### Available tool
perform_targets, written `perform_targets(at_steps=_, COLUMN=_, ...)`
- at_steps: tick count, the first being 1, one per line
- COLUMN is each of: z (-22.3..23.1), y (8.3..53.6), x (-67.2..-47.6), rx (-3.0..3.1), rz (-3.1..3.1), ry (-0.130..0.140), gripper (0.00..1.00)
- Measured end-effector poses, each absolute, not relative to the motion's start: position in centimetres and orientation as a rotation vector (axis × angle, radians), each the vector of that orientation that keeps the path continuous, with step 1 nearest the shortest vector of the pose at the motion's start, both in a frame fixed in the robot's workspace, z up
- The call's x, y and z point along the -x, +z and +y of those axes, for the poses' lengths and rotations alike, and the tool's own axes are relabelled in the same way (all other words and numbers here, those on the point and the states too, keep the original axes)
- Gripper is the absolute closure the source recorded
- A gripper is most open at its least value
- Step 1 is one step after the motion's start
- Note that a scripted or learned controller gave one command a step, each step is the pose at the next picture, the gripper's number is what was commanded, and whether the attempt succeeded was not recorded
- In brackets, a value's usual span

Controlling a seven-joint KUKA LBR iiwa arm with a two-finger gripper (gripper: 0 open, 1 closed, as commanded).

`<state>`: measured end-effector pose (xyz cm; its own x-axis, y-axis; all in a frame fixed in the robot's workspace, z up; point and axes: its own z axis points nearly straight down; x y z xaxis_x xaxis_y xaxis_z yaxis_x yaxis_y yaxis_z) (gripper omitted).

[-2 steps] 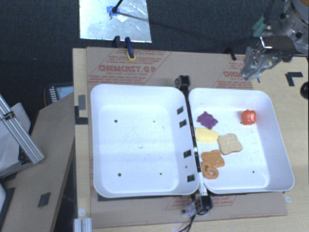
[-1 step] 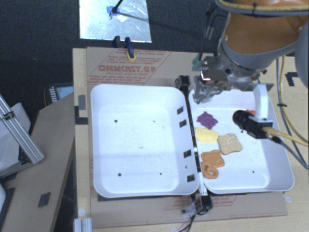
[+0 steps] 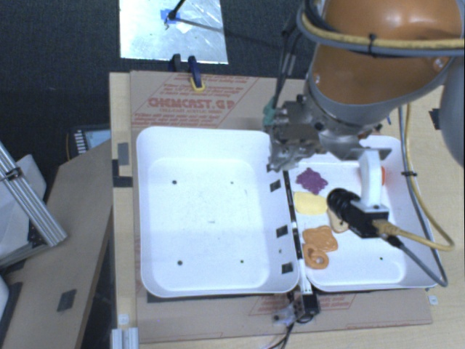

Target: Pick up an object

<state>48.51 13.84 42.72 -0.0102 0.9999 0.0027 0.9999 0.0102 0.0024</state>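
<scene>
My gripper (image 3: 283, 158) hangs over the back left corner of the right bin (image 3: 363, 267), close to the divider between the two bins. Just right of and below it lies a purple object (image 3: 312, 179). A pale yellow object (image 3: 309, 205) sits in front of that, and an orange pretzel-shaped object (image 3: 318, 246) lies nearer the bin's front. A small tan piece (image 3: 339, 226) shows partly beside the pretzel. I see nothing held in the gripper. The big orange-banded wrist (image 3: 385, 27) hides the back of the right bin.
The left bin (image 3: 211, 209) stands beside the right one on a cardboard sheet (image 3: 192, 100). A shiny metal plate (image 3: 173, 20) lies behind the bench. An aluminium frame bar (image 3: 29, 202) juts in at the left edge.
</scene>
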Motion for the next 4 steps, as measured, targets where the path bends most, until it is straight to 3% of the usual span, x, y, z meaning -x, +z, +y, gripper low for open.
perform_targets(at_steps=1, z=14.8, y=53.3, x=-48.7, rx=2.219, rz=-2.232, ry=-0.022, gripper=1.00)
perform_targets(at_steps=2, z=22.6, y=48.9, x=-48.5, rx=2.207, rz=-2.232, ry=0.002, gripper=1.00)
perform_targets(at_steps=3, z=23.5, y=53.8, x=-50.8, rx=2.216, rz=-2.230, ry=-0.011, gripper=1.00)
perform_targets(at_steps=4, z=23.4, y=53.5, x=-50.9, rx=2.218, rz=-2.226, ry=-0.004, gripper=1.00)
